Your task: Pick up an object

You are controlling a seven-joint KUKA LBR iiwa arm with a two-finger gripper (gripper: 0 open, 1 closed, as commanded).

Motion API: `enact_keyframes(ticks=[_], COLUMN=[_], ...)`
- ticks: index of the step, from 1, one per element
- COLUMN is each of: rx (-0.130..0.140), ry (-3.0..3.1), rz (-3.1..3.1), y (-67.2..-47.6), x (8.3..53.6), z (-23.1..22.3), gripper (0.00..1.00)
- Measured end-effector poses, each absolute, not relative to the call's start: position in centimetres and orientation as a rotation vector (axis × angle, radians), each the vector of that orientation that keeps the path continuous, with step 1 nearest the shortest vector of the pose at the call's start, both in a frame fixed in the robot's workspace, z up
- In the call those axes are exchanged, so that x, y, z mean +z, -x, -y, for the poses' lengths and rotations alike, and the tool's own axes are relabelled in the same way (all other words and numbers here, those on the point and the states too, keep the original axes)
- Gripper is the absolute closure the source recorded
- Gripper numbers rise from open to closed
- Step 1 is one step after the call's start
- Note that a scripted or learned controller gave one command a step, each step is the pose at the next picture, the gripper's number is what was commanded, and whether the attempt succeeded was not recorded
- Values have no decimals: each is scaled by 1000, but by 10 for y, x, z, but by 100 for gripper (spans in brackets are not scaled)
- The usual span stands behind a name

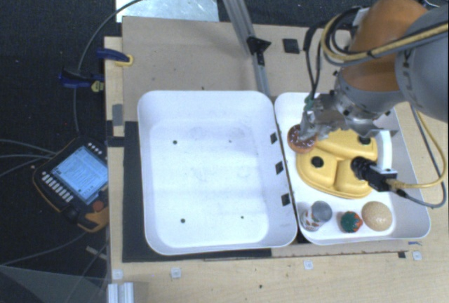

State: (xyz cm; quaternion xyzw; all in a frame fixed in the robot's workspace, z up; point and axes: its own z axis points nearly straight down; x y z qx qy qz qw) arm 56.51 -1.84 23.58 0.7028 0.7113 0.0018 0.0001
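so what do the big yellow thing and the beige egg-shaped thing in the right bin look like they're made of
The yellow thing looks like moulded plastic: smooth, evenly coloured, softly glossy, with rounded edges and dark holes in its top. The beige egg-shaped thing has a matte, slightly mottled surface; it could be wood, foam or plastic, and the view is too coarse to settle it. Both lie in the right bin.

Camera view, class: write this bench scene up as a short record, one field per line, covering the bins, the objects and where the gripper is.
left bin: white, shallow, on the bench
right bin: white, holds all the objects
largest object: yellow moulded piece in the middle of the right bin
near edge row: small grey-topped item, green and red ball, beige egg-shaped item
round brownish item: by the right bin's left wall
gripper: low over the right bin, beside the round brownish item
grasp: cannot tell
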Motion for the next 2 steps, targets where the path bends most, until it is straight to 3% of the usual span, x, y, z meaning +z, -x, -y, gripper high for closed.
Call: enact_keyframes(ticks=[2], rx=[6], ry=[-2209], rz=[-2234], y=[-577], x=[243], z=[-86], gripper=[100])
